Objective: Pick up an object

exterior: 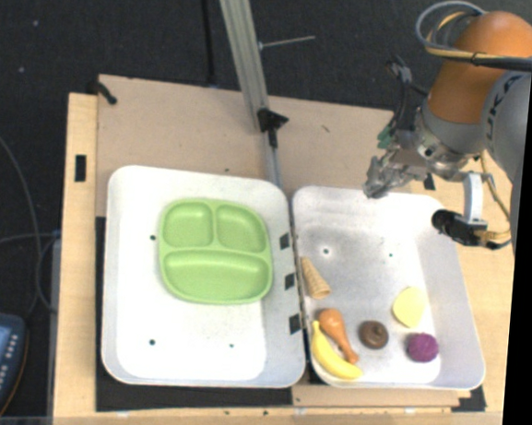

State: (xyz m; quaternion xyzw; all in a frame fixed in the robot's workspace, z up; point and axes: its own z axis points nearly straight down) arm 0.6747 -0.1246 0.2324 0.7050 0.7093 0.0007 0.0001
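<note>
A single fixed camera looks down at a slant from above the bench (209,128), far enough back to take in both white bins. The left bin (126,334) lies left of centre, the right bin (453,297) beside it, with dark floor beyond the bench.

A tan table (163,124) carries two shallow white bins side by side, the left bin (126,334) and right bin (453,297), seemingly on dark matting.

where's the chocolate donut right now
In the camera view, the chocolate donut lies near the front of the right bin, between the carrot and the purple ball, just below the yellow piece.
</note>
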